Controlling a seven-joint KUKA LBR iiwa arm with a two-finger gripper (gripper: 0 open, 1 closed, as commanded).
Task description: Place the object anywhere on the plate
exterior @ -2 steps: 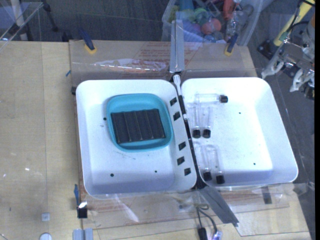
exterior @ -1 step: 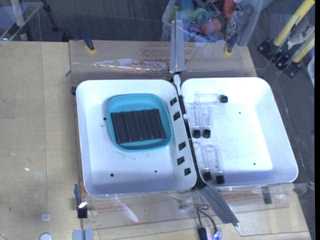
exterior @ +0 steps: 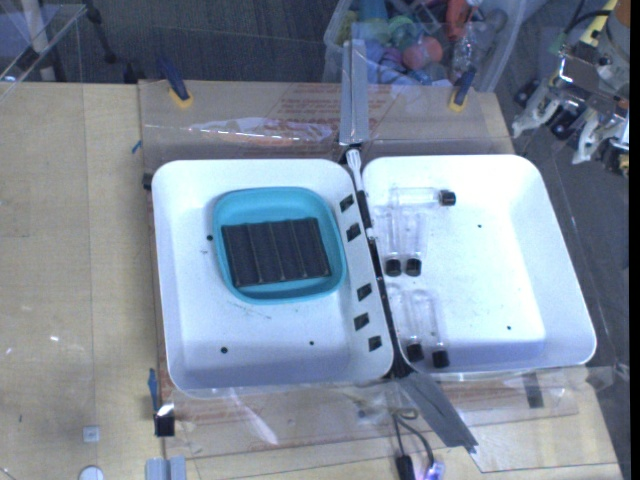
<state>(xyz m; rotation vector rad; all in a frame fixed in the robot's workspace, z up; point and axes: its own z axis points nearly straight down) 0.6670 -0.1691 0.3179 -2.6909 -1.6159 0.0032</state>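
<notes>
Wires (exterior: 412, 458) lie nearest. Next, the right bin (exterior: 520, 298) holds clear tubes (exterior: 420, 330) with black caps. They are round, so they could roll or slip from a pinch. The left bin (exterior: 185, 308) holds the blue plate (exterior: 232, 208), and a dark ridged block (exterior: 275, 252) lies flat on it. How the claw stands cannot be told.

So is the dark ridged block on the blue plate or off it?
On it. The dark ridged block lies flat inside the blue plate, rim visible all around, in the left bin.
</notes>
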